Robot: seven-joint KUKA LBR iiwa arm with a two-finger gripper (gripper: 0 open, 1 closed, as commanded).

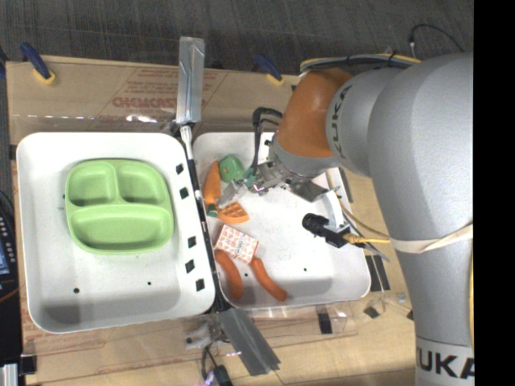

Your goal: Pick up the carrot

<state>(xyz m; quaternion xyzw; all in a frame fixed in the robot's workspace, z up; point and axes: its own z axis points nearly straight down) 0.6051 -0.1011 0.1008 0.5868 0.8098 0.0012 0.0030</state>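
Carrot: the long orange carrot with a green leafy top (212, 185) lies in the right-hand shallow white bin (354, 273), hard against the divider wall on that bin's left side.
Long axis: it runs roughly up and down the picture, parallel to the divider, with the green top at the far end.
Claw: the two-finger gripper (234, 191) sits low in the same bin, just beside the carrot on its right, reaching in from the arm's side.
Claw state: I cannot tell whether it is spread or pressed together; the tips are lost among the toys, and I see nothing clearly pinched.
Direction to go: from the claw the carrot lies a touch to the left, toward the divider. I judge the closing line should cross the carrot's width, and the wall leaves little room on the far side.
Close neighbours: a small orange wedge-shaped toy (233, 211) lies right under the claw, easy to nip by mistake.
Further off: a pink patterned square packet (236, 244) and two orange-red sausage-shaped toys (269, 281) lie toward the near end of the bin.
Other bin: the left white bin (40, 240) holds a green divided plastic plate (119, 205), well apart.
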